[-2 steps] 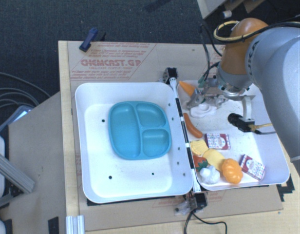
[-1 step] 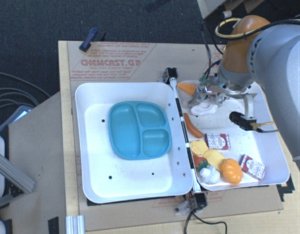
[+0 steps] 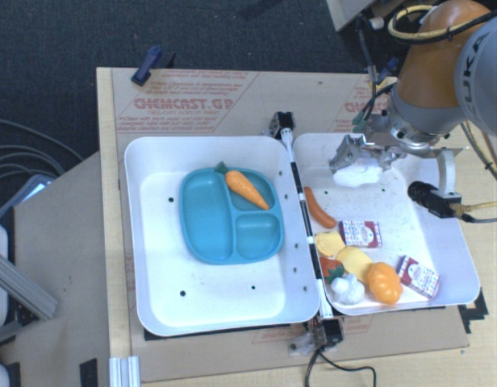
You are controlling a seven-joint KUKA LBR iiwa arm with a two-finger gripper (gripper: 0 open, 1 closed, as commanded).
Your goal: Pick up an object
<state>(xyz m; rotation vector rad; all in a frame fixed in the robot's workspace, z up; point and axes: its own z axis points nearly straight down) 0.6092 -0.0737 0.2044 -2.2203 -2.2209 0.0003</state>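
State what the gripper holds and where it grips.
Cannot be told: the gripper sits right over a white object in the right bin, its hold hidden.

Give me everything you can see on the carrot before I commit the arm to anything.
The carrot is orange, smooth and plastic-looking like a toy, with a small dark green stub at its upper-left end. It tapers to a point toward the lower right. It lies flat and diagonal on the blue divided plate in the left bin, across the plate's upper right compartment. It touches the plate alone. The gripper is over the right bin.

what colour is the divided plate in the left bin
Blue-teal, seen in the camera view: the divided plate with a carrot on it.
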